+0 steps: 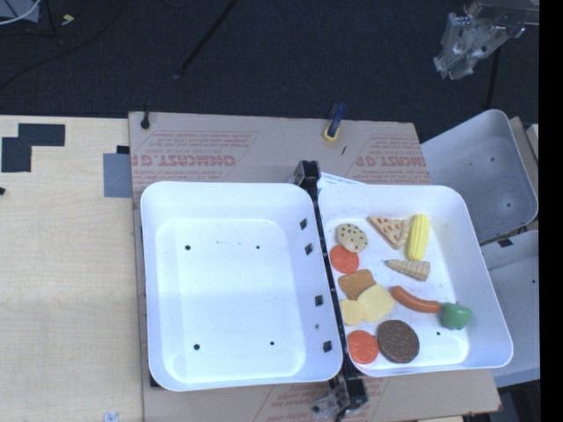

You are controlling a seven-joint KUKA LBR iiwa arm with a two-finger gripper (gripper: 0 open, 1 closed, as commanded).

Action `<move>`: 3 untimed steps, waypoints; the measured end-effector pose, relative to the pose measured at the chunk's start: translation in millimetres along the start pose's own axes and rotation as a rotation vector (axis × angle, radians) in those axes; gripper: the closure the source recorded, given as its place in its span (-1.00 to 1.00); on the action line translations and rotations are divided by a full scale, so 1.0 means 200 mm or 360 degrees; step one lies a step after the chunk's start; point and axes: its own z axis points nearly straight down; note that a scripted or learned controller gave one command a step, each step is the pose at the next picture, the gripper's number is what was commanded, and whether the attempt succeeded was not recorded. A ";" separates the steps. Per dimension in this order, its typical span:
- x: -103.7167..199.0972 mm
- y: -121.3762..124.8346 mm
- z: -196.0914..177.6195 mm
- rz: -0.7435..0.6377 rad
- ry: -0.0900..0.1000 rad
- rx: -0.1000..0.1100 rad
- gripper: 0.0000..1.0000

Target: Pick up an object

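The hand (471, 38) hangs high at the upper right, over the dark floor beyond the worktop (62, 262), well apart from both bins, and whether it is released or clenched I cannot tell at this size; nothing shows in its grasp. From there everything worth picking lies down and to the left, in the right bin (479, 236). Nearest the hand along that line is the corn cob (418, 236), its long axis running near to far in the bin, with a pizza slice (388, 229) just beside it and a waffle cone (409, 269) just below. Further on sit a speckled cookie (351, 236), a red tomato slice (344, 259), a slice of toast (356, 282), a yellow piece (376, 303) touching it, a sausage (415, 301) lying crosswise toward a green piece (456, 316), then a brown patty (398, 341) and an orange disc (362, 347) at the near edge. The left bin (158, 280) lies further still. My read: the corn is the shortest reach, and a grip across its narrow width would suit that axis.
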 end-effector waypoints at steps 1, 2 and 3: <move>-0.24 0.00 0.05 0.0015 -0.0002 0.0027 1.00; -0.43 0.00 0.05 0.0014 -0.0002 0.0026 1.00; -0.61 0.00 0.05 0.0014 -0.0002 0.0026 1.00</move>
